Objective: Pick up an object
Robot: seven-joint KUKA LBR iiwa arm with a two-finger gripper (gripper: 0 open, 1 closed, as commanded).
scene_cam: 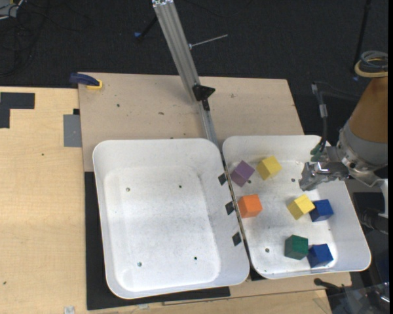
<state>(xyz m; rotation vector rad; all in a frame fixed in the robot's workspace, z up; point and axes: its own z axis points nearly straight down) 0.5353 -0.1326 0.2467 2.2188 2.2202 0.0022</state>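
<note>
right white plastic bin (275, 267): seven matte cubes – two yellow, two blue, purple, orange, green | metal two-finger gripper (312, 175): grip state unclear

Two white bins are being carried side by side on the tan surface (150, 106). The left bin (158, 216) and right bin (354, 254) are touching.
</note>
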